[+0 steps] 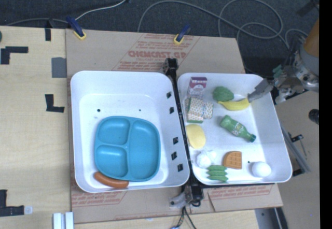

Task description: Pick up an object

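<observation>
brown cardboard (150, 57) under white bins (124, 80)

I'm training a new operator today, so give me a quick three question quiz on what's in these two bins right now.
1. True or false: the blue divided plate lies in the left bin.
2. Which lies closest to the gripper? A) white egg B) banana C) waffle
3. Fill in: the sausage lies at the plate's ____ edge, near or far.

Key: 1 true; 2 B; 3 near.
</observation>
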